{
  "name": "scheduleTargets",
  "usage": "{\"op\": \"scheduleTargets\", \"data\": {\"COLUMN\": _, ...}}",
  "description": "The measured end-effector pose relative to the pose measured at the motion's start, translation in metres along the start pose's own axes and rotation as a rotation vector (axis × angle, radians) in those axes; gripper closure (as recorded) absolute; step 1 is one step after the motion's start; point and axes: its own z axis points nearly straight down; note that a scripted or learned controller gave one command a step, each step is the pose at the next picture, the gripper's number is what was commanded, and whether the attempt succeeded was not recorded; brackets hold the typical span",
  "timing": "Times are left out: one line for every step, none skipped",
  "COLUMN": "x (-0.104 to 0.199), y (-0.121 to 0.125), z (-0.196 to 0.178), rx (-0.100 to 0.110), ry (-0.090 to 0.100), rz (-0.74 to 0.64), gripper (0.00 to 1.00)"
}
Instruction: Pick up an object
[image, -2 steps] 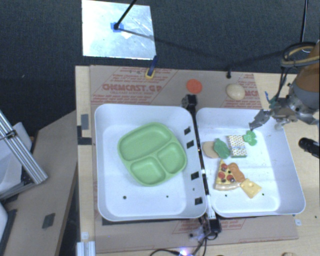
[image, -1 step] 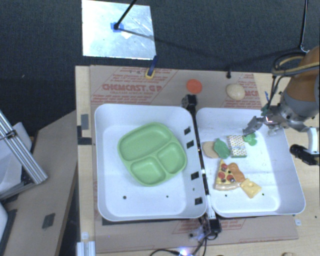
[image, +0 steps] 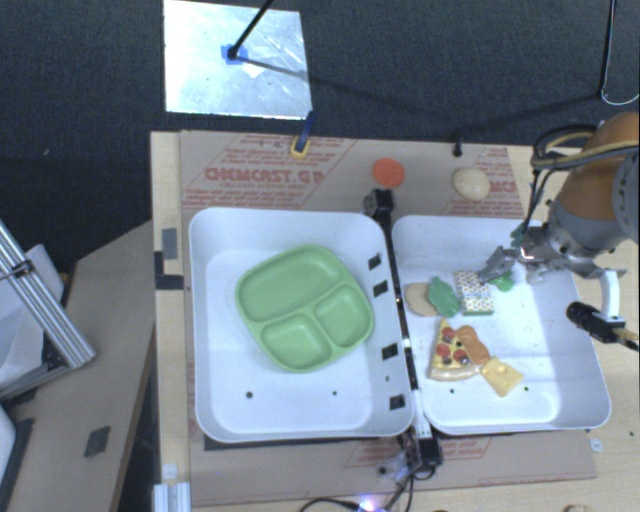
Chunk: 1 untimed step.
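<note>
Camera view shows the gripper low over the right bin, beside a small green piece; whether it pinches anything I cannot tell; just left lies a speckled square block, then a green leaf-shaped toy; nearer sits a pizza slice; these look light, stiff toys, best grasped across narrow edges.

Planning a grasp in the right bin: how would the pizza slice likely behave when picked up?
The pizza slice lies flat, so fingers may struggle to get under its low edges. It looks like rigid toy food, probably light and stiff. The cheese wedge touching it might shift too.
</note>
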Motion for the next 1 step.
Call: {"op": "scheduleTargets", "data": {"x": 0.0003, "y": 0.0028, "z": 0.0213, "rx": -0.006, "ry": 0.001, "rz": -0.001, "gripper": 0.0}}
